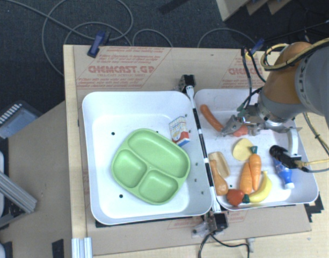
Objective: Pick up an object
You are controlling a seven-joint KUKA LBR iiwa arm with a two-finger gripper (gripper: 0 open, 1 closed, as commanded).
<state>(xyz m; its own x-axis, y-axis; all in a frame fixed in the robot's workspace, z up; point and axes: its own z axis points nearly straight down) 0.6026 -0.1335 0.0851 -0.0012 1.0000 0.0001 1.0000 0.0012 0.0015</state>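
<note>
Starting at your left, the left bin (94,144) held a green divided plate (150,166) with a small carton (178,130) just beside its upper right rim. Across the divider, the right bin (218,98) was crowded: a sausage (211,117) near the top, a hot dog (218,172), a pale yellow piece (242,149), a carrot (250,172), a banana (262,188), a tomato (234,197) and a blue-tipped tube (285,174). The hand (238,126) sat low beside the sausage; its grip was too cluttered for you to tell.
</note>
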